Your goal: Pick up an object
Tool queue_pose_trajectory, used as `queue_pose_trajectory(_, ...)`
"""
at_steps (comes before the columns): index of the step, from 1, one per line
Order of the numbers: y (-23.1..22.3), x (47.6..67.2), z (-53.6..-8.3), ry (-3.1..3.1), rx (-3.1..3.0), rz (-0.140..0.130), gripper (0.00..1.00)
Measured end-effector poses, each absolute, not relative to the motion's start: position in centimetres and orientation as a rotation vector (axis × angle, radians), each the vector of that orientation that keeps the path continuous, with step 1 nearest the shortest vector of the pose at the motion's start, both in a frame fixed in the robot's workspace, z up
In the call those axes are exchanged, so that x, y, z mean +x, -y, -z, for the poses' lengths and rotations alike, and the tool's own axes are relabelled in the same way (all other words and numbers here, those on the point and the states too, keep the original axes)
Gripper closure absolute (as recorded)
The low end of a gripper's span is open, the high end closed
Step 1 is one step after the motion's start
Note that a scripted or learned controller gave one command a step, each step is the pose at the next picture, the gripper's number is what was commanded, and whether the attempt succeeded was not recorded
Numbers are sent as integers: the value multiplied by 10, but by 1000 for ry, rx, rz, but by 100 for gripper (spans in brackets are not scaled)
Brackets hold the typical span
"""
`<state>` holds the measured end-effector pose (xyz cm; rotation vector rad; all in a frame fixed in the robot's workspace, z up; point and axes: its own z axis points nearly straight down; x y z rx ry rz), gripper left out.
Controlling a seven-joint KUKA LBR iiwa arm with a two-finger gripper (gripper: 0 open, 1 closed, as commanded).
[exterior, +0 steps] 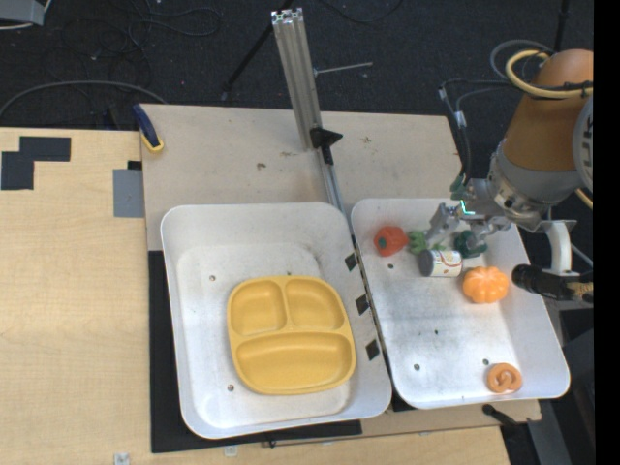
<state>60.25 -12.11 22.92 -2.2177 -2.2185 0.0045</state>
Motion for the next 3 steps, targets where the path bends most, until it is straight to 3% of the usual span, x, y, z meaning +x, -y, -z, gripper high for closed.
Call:
queue_pose_trajectory(1,121,603,-230,2220,-2219,-2,0)
queue_pose_trajectory(2,124,593,-173,2216,-2217,-8,0)
queue_pose_trajectory(3,131,598,-122,2216,-2219,-7,0)
